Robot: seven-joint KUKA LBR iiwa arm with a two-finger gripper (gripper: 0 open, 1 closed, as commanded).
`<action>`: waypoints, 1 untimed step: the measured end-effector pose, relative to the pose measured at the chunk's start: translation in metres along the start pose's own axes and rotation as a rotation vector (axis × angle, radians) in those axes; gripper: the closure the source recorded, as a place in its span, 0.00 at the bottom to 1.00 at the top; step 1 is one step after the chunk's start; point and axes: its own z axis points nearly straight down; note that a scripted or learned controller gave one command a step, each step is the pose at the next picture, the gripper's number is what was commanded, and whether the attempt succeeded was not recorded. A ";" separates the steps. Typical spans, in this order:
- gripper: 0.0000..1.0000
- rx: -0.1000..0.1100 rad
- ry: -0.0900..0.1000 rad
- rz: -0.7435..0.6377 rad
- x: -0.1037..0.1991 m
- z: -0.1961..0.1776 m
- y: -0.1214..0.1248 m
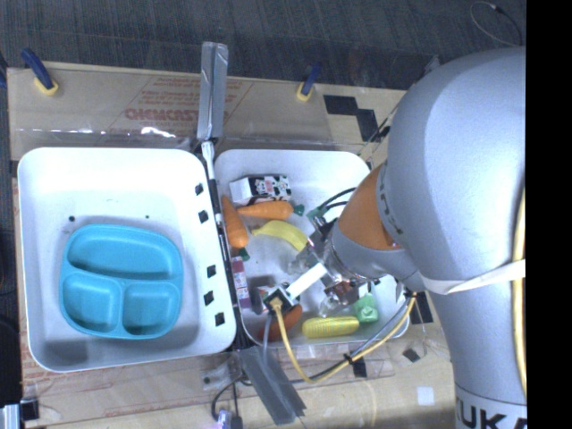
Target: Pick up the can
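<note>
A: Started at the left. Found what there?

B: Found the left bin (36, 239), holding a blue divided tray (121, 280), flat near the middle.

A: And across the divider, in the right bin (295, 157)?

B: Looked crowded. Spotted what was probably the can (239, 268): dark, reddish, tucked against that bin's left wall. Too dim and too small to swear to it.

A: Lay which way?

B: Seemed to lie on its side, long axis running along the wall, up and down the view.

A: Then further right?

B: Passed an orange carrot (264, 211) above and right of the can, with a black-and-white carton (261, 188) just beyond it near the far wall. Then came to a yellow banana (281, 233) below the carrot and a corn cob (331, 327) by the near wall.

A: Reached the gripper (338, 291)?

B: Yes. Hung low over the near right part of the bin, above the corn cob and just beside a green piece (365, 311). Carried nothing that could be made out. Open or closed, could not tell, being tucked under the grey arm (465, 195).

A: So stood where from the can?

B: To its right, apart, with clutter between. Judged the next move to need a shift leftward toward the wall and a turn to close across the can's short axis. Feared little room on the wall side.
</note>
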 end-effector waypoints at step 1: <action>0.00 0.011 -0.016 0.033 0.047 -0.032 0.082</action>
